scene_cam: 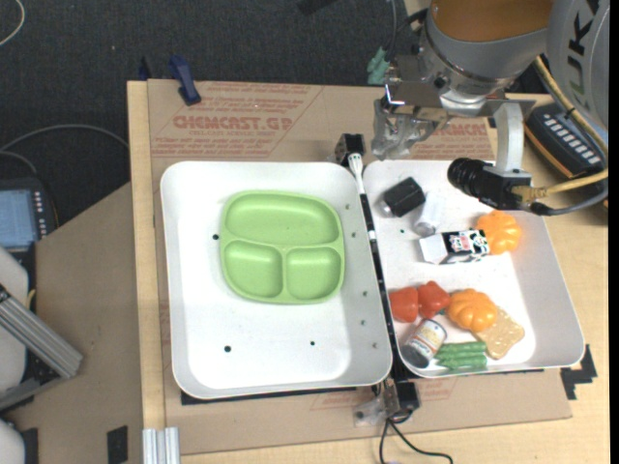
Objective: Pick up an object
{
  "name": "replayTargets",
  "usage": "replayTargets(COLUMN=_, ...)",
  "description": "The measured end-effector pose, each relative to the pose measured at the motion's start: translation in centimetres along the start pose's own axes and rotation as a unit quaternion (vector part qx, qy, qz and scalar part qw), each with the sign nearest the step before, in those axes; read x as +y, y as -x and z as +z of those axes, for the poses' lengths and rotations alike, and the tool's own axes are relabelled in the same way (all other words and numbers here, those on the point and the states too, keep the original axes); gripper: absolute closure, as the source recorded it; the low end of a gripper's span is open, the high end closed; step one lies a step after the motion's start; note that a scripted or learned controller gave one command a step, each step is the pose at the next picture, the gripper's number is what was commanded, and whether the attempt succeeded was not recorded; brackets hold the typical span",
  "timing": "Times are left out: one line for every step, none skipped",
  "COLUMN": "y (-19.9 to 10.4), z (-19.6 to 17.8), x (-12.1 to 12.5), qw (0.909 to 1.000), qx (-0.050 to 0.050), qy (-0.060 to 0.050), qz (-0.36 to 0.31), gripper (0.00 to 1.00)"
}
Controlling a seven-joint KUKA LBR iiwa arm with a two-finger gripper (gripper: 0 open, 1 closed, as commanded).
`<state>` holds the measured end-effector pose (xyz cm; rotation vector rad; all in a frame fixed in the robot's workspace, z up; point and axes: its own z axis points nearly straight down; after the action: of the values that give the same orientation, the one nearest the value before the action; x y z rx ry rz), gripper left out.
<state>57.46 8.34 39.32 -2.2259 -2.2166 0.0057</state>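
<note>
Object to grab isn't picked yet, far as I can see. Big stuff first: the pale green three-section plastic plate (282,246) sits alone in the left white bin (189,278). The right white bin (551,288) holds the small stuff: orange toy pumpkin (471,308), red toy pepper (418,301), black block (403,197). The pincer (401,135) hangs over that bin's far edge; can't tell its state. Looks like the approach stage. Next it needs to drop onto something, likely the black block.

The arm (493,17) enters from the upper right, grey with an orange band above the wrist; it points steeply down; the gripper (398,135) hangs at its tip, near the top of the view.
</note>
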Motion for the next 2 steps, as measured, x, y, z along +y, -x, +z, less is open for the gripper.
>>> replayTargets(y=-12.3, z=-1.6, x=-0.2, qw=1.0, qx=0.003, qy=0.004, qz=-0.008, gripper=1.0)
replayTargets(y=-14.3, z=-2.0, x=-6.5, qw=1.0, qx=0.002, qy=-0.001, qz=-0.005, gripper=1.0)
